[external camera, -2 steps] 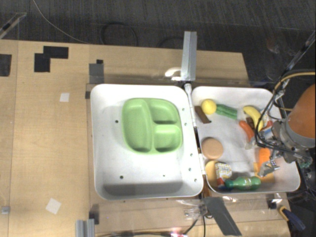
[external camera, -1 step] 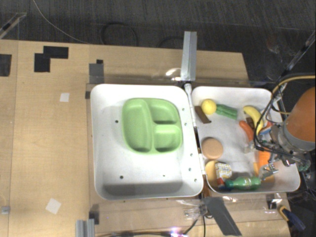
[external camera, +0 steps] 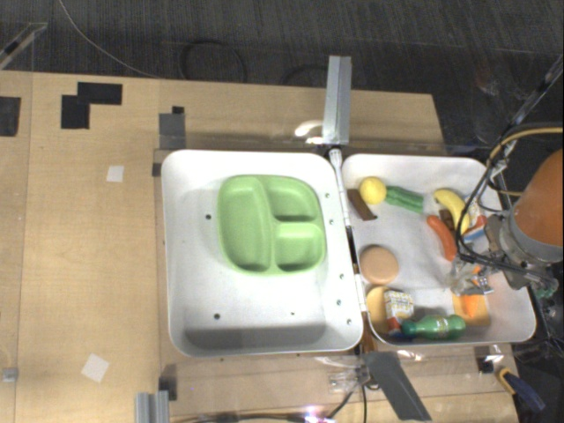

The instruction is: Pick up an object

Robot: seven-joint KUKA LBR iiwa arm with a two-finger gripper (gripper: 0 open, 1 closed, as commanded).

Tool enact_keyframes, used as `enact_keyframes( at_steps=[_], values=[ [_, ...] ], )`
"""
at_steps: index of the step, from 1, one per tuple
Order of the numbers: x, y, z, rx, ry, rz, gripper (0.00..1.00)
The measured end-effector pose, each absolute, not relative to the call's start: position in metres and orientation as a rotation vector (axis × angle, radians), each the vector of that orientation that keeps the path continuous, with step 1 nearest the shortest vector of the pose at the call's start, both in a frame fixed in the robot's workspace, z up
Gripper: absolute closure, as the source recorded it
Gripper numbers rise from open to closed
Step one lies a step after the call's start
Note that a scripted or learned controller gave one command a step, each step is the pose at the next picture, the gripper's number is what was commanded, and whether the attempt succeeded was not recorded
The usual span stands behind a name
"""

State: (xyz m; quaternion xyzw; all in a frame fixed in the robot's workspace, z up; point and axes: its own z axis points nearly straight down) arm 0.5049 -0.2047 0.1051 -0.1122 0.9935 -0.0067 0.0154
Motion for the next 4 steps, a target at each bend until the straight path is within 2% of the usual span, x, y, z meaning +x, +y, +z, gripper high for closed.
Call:
enact_keyframes(
  at_steps=[1,2,3,4],
  values=[
    [0.505,-0.204,0.105,-0.350,3.092,-0.020,0.00],
    [0.500,-0.205,0.091,-0.422,3.098,-0.011,0.00],
    [0.505,-0.205,0.105,-0.431,3.084,-0.021,1.00],
    [0.505,-0.205,0.105,-0.431,3.084,-0.020,0.00]
  ],
)
